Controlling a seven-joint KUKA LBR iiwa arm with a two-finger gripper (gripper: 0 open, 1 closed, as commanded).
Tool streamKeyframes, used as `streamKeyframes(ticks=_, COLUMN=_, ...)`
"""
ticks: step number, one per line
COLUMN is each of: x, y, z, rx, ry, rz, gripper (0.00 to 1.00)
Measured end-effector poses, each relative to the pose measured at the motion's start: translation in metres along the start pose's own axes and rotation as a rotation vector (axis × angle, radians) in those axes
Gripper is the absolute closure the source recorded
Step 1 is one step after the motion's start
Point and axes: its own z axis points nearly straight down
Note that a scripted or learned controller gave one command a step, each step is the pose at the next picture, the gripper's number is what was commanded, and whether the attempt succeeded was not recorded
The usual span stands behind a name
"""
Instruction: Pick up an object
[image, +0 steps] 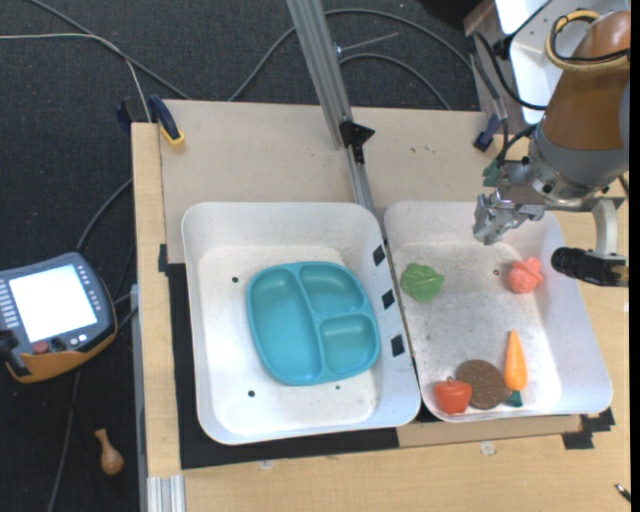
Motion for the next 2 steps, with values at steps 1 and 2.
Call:
streamKeyframes(ticks=1, x=0.064, y=0.007, z=0.001, rx=-0.001, ry=0.0, rz=-0.001, gripper=1.0)
streamKeyframes(ticks=2, x=0.127, y=0.019, z=0.011, rx=-0.001, ry=0.0, rz=0.0, gripper=1.0)
